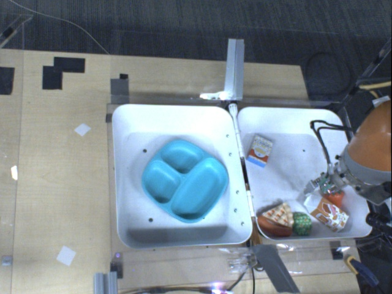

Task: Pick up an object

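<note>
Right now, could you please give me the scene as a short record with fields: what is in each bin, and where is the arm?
left bin: one blue divided tray, three compartments, near the middle
right bin: small white and orange carton near the upper left; waffle-like toy food, green piece and orange and white packet along the lower edge
arm: reaches in from the right, over the right bin
gripper: low, just above the packet; holding anything: cannot tell
</note>
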Available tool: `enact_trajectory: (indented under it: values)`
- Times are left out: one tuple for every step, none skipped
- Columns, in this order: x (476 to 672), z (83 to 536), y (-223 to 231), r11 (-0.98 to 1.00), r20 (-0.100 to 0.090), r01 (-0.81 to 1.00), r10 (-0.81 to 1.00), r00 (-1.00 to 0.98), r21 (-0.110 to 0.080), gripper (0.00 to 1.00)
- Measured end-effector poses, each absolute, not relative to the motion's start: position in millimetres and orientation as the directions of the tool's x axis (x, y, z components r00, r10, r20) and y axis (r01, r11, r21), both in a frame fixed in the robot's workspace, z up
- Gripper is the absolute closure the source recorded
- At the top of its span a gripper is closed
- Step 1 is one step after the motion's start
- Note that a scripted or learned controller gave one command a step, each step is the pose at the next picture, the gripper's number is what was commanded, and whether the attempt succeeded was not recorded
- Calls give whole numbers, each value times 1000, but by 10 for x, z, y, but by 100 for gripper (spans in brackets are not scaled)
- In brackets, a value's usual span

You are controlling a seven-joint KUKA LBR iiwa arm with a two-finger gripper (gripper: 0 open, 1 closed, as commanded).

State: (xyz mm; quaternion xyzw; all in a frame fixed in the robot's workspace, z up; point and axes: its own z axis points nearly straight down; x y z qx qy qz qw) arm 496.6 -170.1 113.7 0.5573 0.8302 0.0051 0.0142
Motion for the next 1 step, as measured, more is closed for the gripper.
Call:
enact_trajectory:
  values:
    - [4965, 1137, -1701, 379, -18, 925, 925, -379, 24, 0]
